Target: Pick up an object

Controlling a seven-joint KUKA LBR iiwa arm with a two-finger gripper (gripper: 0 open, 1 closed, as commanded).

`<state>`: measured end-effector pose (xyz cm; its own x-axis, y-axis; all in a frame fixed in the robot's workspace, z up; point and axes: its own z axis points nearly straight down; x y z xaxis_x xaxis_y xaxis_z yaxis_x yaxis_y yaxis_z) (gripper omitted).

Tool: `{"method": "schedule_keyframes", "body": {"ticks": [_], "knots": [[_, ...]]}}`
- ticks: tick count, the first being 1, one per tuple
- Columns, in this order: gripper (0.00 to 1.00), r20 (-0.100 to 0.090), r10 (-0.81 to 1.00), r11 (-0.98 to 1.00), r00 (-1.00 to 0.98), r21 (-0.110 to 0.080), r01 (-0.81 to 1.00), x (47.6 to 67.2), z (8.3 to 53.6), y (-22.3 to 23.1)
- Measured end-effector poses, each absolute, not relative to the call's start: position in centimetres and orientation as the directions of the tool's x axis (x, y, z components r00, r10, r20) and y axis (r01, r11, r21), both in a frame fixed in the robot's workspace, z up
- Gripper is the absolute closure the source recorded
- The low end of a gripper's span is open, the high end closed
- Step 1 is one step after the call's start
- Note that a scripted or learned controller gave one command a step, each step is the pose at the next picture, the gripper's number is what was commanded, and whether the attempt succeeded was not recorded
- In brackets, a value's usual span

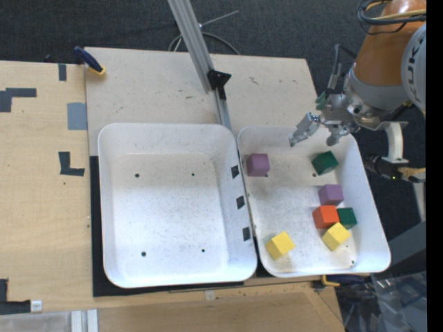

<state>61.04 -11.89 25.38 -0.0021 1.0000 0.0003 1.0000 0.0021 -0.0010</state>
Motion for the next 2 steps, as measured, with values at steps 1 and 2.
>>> {"method": "schedule_keyframes", "body": {"ticks": [1,2], "knots": [[0.0,-0.002,1.0,-0.004,0.004,-0.009,1.0,61.6,16.9,-18.1],[1.0,-0.001,1.0,0.002,-0.002,-0.002,1.0,61.8,18.4,-17.8]]}}
